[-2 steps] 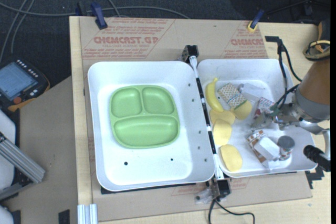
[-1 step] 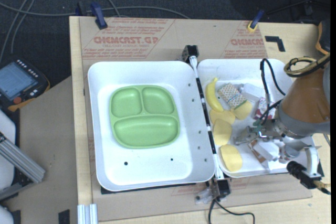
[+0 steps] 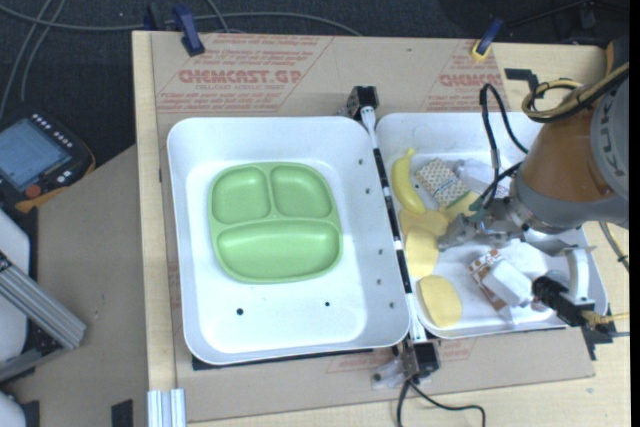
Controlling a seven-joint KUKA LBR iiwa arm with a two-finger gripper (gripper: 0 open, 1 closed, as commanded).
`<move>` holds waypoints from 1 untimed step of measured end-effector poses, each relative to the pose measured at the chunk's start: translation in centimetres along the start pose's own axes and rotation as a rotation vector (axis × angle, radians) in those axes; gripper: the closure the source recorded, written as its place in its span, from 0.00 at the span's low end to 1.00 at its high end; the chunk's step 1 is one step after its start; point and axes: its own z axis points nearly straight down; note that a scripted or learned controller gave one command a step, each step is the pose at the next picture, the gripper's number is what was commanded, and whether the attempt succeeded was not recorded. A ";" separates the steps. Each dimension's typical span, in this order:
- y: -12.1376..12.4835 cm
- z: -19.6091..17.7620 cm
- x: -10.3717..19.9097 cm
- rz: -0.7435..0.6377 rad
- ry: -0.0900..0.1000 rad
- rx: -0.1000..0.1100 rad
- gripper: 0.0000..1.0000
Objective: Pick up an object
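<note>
The objects for picking lie crowded in the right bin point(image 3: 440, 127): a yellow banana point(image 3: 404, 185) along its left wall, a patterned packet point(image 3: 438, 179) just beside the banana, a pale yellow piece point(image 3: 421, 253) below them, a round yellow piece point(image 3: 440, 300) near the front left corner, and a white and brown item point(image 3: 500, 281) toward the front right. The gripper point(image 3: 462, 227) is down inside this bin, among the banana's lower end, the pale yellow piece and the packet, with the grey arm point(image 3: 565, 170) and its orange band reaching in over the bin's right side. Whether the pincer is spread or pressed together cannot be told, nor whether it pinches anything, since clutter and cables blur its tips. The left bin point(image 3: 190, 245) bears a green divided tray point(image 3: 274, 222), well apart from the gripper.
</note>
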 end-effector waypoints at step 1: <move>5.9 0.0 4.2 0.000 0.001 0.000 0.00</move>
